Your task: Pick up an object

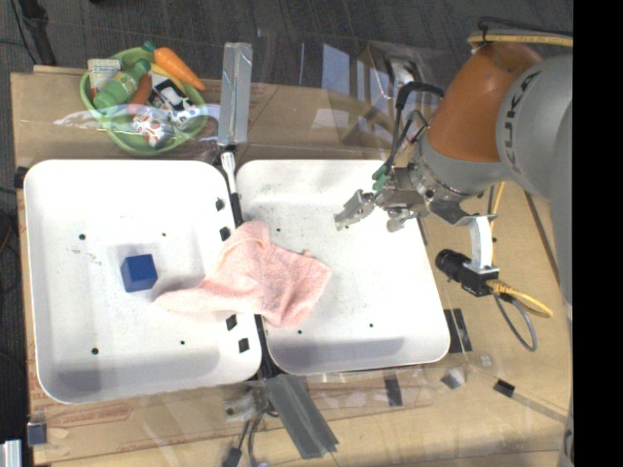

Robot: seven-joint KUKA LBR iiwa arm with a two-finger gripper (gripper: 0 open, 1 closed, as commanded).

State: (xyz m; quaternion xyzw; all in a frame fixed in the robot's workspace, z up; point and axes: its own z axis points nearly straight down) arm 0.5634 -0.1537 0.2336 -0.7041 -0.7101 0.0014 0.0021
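Note:
A pink cloth [265,278] lies crumpled across the divider between the two white bins, partly in the left bin [58,358] and partly in the right bin [389,339]. A small blue cube [139,271] sits in the left bin, just left of the cloth. My gripper [373,216] hovers over the upper right part of the right bin, up and to the right of the cloth and apart from it. Its fingers [349,211] are spread open with nothing between them.
A green bowl [127,139] holding a toy carrot [176,65] and several other small items stands behind the left bin, outside it. The grey and orange arm [487,105] comes in over the right bin's right rim.

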